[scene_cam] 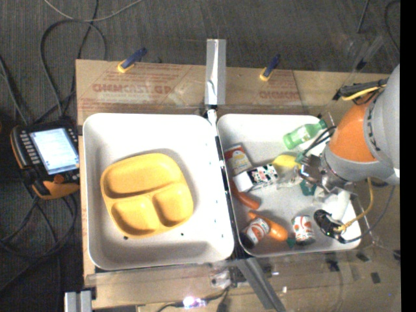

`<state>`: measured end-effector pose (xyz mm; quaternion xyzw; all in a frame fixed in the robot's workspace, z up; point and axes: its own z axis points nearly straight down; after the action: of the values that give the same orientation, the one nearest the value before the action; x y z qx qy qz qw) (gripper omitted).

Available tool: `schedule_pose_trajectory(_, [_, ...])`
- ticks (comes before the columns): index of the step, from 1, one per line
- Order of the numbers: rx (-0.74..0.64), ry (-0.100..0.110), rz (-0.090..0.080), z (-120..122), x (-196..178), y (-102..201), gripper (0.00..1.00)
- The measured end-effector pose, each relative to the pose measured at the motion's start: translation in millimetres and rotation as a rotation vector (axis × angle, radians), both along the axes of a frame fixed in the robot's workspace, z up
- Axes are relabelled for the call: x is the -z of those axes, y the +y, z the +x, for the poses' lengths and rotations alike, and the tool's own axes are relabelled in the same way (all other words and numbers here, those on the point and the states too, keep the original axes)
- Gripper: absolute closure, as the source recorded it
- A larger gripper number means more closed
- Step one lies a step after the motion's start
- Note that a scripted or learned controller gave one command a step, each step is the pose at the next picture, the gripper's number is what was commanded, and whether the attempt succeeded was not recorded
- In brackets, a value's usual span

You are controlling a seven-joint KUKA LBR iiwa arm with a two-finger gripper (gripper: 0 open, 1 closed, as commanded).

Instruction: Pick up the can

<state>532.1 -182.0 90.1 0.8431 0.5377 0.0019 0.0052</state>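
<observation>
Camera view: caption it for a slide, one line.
KUKA arm's gripper over the cluttered right bin near a red-and-white can; yellow tray fills the left bin.

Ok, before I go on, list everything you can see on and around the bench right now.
Bins: two, white, side by side on the bench.
Divided tray: one, yellow, in the left bin.
Cans: two, red and white, front of the right bin.
Bottle: one, green, back of the right bin.
Carrot: one, orange, between the cans.
Carton: one, red and white, right bin's left side.
Clamps: two, blue and yellow, back board.
Pendant: one, dark, left of the bench.
Arm: one, grey with orange band, over the right bin.
Gripper: one, above the right bin's middle.
</observation>
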Motion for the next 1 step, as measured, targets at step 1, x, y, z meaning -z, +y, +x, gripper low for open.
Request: schedule_pose_trajectory(1, [-0.133,-0.012,0.004,-39.4,-2.6,-17.4,0.0])
